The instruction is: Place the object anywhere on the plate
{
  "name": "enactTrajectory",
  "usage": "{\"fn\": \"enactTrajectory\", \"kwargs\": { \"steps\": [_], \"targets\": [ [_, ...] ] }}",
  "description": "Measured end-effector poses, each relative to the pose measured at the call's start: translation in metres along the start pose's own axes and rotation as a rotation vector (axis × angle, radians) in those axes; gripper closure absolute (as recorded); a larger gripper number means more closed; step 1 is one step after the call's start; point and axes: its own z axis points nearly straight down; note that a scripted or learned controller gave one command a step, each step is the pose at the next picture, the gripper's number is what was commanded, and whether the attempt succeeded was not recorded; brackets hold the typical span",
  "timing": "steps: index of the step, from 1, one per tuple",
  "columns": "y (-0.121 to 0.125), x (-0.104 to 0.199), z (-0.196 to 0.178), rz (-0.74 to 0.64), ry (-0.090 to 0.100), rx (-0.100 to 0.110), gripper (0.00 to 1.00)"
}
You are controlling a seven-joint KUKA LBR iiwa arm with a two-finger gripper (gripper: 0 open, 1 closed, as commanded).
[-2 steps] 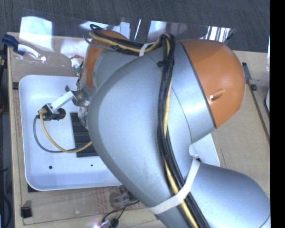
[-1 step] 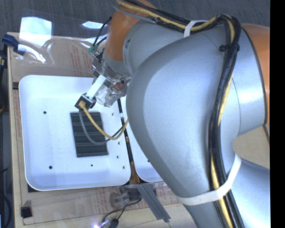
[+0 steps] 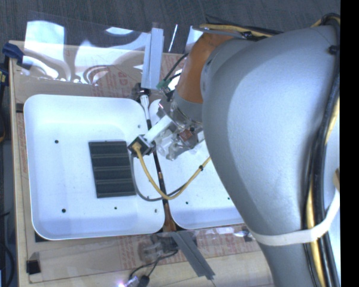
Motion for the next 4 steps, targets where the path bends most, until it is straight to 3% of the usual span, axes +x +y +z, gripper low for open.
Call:
{"fn": "enactTrajectory", "kwargs": {
  "steps": [1,2,3,4],
  "targets": [
    [-0.075,-0.051,0.001,0.261,0.0,-0.001,1.0],
    [-0.157,-0.009,0.062,0.145,0.0,-0.005,1.0],
    [-0.156,-0.009,0.062,0.147,0.002,-0.005,0.0],
    [-0.111,-0.053,0.0,0.065,0.005,-0.005,0.0]
  ]
}}
